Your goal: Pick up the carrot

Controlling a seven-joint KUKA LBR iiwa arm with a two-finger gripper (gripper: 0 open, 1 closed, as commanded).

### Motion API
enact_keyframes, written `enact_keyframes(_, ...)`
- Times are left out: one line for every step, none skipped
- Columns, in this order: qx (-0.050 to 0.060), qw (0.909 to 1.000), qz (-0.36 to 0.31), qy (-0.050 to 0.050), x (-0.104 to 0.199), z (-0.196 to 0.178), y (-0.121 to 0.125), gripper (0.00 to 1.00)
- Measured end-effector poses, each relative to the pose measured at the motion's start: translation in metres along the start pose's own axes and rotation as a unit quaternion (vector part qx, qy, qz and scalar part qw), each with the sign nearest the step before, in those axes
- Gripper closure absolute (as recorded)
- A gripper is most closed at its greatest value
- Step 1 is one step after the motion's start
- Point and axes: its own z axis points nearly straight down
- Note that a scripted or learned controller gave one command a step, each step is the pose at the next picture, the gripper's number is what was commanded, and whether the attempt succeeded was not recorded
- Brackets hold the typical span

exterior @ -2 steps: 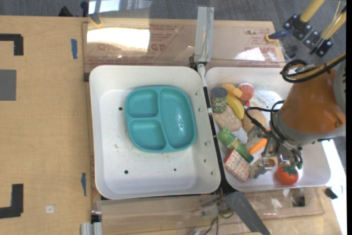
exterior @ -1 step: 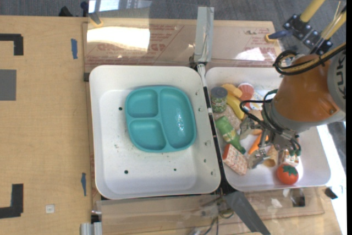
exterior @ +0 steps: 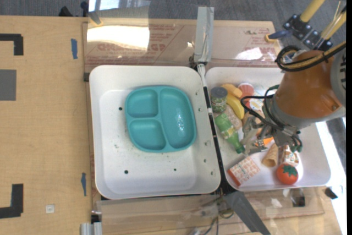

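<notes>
The arm comes in from the right and its orange band [exterior: 305, 91] hangs over the right bin [exterior: 319, 173]. The gripper [exterior: 263, 137] is low among the toy food, and its metal parts mix with the things under it, so I cannot tell how the jaws stand, or if something is between them. A small orange piece [exterior: 268, 142] shows just beside the gripper; it may be the carrot, but too little of it is visible to be sure.

Around the gripper lie a yellow banana [exterior: 235, 100], a green bottle [exterior: 228, 128], a dark-lidded jar [exterior: 219, 95], a tan ice-cream cone [exterior: 270, 156], a red tomato [exterior: 287, 173] and a flat red-and-white packet [exterior: 243, 170] (its print is too small to read).

The left bin [exterior: 104, 118] holds a teal divided plate [exterior: 160, 118], lying flat near its middle. Behind the bins stands a clear panel [exterior: 126, 41] with red lettering, which is not legible from here.
</notes>
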Motion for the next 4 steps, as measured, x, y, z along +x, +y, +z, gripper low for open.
enact_keyframes(-0.005,0.9991,-0.041,0.005,-0.028,-0.088,0.055,1.0)
enact_keyframes(-0.003,0.9993,-0.037,0.009,-0.001,-0.112,-0.021,1.0)
enact_keyframes(-0.005,0.9991,-0.041,0.01,-0.002,-0.11,-0.017,0.0)
enact_keyframes(-0.005,0.9983,-0.057,0.01,-0.019,0.005,-0.036,0.0)
